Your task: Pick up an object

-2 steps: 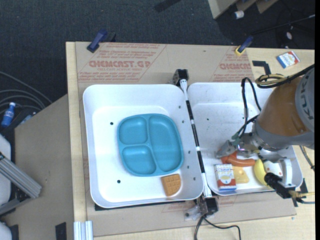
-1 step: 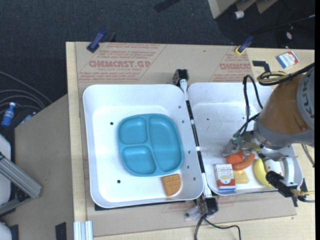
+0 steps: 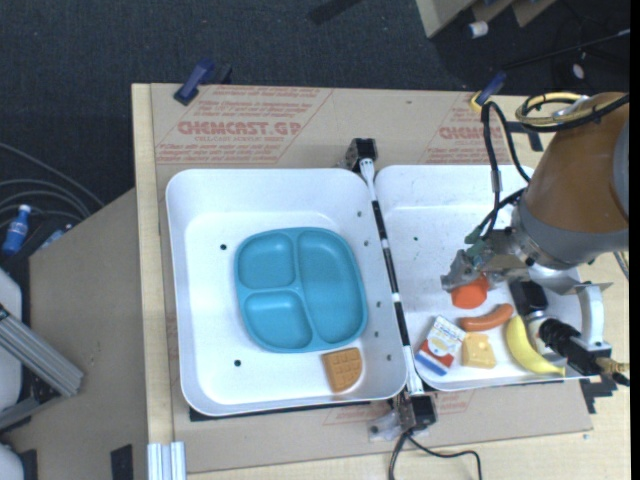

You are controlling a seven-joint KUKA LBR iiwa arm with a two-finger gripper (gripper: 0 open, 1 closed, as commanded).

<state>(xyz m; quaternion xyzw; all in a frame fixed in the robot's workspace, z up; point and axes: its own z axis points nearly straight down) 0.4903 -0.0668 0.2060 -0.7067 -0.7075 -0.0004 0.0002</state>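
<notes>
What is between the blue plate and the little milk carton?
In the camera view, the waffle sits low between the blue plate and the milk carton, and so do the two bins' meeting rims.

A bench (image 3: 250, 128) covered in brown protective paper printed with red "CHEMCAST" lettering carries two shallow white bins set side by side, touching along a black-clipped seam. The left bin (image 3: 195, 268) sits near the bench's centre; the right bin (image 3: 420, 218) reaches toward its right edge. Blue clips (image 3: 195, 81) grip the bench's far edge.
</notes>
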